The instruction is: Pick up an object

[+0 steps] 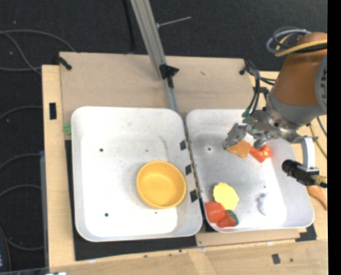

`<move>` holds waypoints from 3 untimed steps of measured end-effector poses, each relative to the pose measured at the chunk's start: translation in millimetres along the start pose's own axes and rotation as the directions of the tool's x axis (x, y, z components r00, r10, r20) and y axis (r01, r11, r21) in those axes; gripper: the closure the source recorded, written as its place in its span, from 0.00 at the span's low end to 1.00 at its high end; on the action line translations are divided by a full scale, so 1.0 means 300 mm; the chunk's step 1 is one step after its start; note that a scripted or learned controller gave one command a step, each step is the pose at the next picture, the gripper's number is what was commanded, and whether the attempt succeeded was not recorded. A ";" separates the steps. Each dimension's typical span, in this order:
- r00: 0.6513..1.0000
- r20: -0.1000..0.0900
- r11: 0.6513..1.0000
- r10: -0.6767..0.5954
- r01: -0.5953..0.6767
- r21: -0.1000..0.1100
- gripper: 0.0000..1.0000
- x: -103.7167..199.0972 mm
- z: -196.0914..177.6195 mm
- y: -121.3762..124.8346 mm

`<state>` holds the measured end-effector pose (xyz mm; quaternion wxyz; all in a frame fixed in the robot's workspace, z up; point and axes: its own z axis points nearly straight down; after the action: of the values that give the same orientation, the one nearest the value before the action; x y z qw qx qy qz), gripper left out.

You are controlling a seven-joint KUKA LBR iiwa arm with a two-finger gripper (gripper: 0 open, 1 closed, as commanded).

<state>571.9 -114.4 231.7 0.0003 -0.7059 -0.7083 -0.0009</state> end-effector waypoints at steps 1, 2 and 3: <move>1.000 0.000 1.000 0.001 -0.001 -0.001 0.00 0.000 0.000 0.000; 1.000 0.004 1.000 0.006 -0.006 0.006 0.00 0.004 0.207 0.010; 1.000 0.005 1.000 0.005 -0.005 0.005 0.00 -0.021 0.367 0.032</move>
<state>581.8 -120.5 121.5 0.0002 -0.7078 -0.7064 0.0025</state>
